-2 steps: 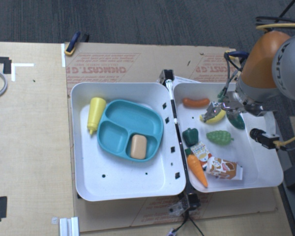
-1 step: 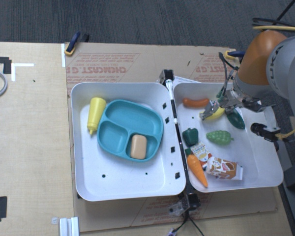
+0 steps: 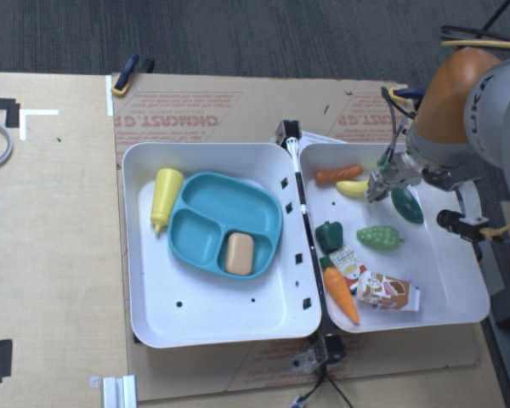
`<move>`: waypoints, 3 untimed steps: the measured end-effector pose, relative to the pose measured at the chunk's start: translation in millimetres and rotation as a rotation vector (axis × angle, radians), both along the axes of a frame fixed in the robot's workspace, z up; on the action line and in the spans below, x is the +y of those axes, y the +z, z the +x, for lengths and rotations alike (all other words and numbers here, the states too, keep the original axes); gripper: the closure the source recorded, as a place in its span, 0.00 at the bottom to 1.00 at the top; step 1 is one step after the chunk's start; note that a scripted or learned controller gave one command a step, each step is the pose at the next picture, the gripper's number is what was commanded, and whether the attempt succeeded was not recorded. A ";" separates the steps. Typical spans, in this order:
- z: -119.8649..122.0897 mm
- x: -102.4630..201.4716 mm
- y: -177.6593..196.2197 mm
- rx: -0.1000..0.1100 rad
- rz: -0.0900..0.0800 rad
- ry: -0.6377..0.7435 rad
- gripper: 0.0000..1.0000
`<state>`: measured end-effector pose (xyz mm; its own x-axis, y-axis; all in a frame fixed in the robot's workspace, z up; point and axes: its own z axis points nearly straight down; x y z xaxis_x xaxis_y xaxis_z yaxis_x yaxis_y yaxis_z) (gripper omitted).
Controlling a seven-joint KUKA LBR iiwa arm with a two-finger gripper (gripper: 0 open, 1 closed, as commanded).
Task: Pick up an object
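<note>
My gripper [image 3: 379, 187] hangs low over the far part of the right bin [image 3: 455, 291], just right of a yellow banana-like piece [image 3: 351, 189] and next to a dark green vegetable [image 3: 406, 205]. An orange sausage-shaped piece [image 3: 338, 174] lies just beyond the banana. Further forward in the same bin lie a bumpy light green piece [image 3: 380, 237], a dark green pepper [image 3: 328, 235], an orange carrot [image 3: 341, 294] and a brown and white packet [image 3: 382, 290]. I see nothing between the fingers.
The left bin [image 3: 208, 317] bears a teal divided plate [image 3: 223, 223] with a tan bread-like piece [image 3: 239, 253] in it, and a yellow bottle [image 3: 164, 197] beside the plate. The grey arm with its orange band [image 3: 450, 92] reaches in from the right.
</note>
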<state>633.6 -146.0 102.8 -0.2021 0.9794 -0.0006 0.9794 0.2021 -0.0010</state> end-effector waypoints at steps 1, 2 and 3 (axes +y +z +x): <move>7.8 61.3 185.2 -0.002 -0.001 -0.046 1.00; 7.7 61.4 185.2 -0.002 -0.001 -0.046 0.00; 2.9 92.4 89.3 -0.001 0.000 0.213 0.00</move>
